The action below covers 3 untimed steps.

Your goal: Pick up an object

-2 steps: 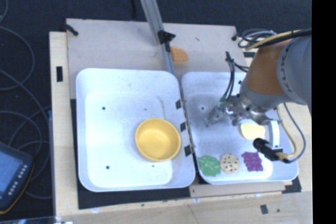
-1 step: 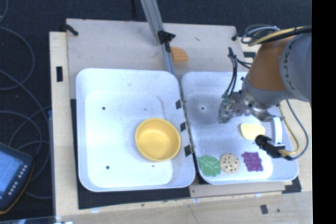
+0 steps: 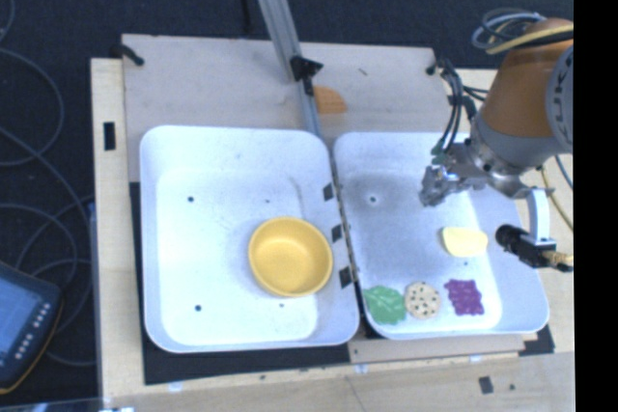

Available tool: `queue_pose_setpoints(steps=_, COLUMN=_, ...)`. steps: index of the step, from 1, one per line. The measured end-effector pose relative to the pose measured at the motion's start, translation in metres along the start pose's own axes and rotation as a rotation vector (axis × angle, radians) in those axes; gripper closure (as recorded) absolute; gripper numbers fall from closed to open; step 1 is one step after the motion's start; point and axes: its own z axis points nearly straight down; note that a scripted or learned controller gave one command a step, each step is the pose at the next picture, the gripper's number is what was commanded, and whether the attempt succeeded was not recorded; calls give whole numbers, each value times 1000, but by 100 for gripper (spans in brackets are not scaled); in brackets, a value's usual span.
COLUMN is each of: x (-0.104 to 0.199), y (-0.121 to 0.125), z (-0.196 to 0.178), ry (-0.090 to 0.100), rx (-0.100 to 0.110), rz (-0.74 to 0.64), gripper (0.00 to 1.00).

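Observation:
My gripper [image 3: 436,185] hangs over the right bin [image 3: 386,171], near its upper right part, below the orange wrist band. A pale yellow piece [image 3: 464,240] lies just below and right of it, apart from it. Along the bin's front edge sit a green leafy piece [image 3: 385,304], a round cookie [image 3: 421,300] and a purple piece [image 3: 464,296]. A yellow bowl [image 3: 290,256] rests in the left bin [image 3: 193,169], toward its right side. Nothing shows between the gripper's tips.
A slanted metal rail [image 3: 275,14] runs from the top down to the divider between the bins. An orange item [image 3: 329,100] lies on the bench behind the bins. Cables trail beside the arm at the right, and a black part [image 3: 521,246] sticks out there.

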Motion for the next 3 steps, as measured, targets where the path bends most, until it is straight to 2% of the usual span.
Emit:
queue_pose_setpoints(steps=1, x=7, y=0, z=-60, ry=1, rx=-1, rz=-8, gripper=100)
queue_pose_setpoints(steps=2, x=7, y=1, z=-62, ry=2, rx=6, rz=-9, gripper=100)
queue_pose_setpoints(steps=3, x=50, y=7, z=-53, ry=1, rx=8, rz=-9, gripper=100)
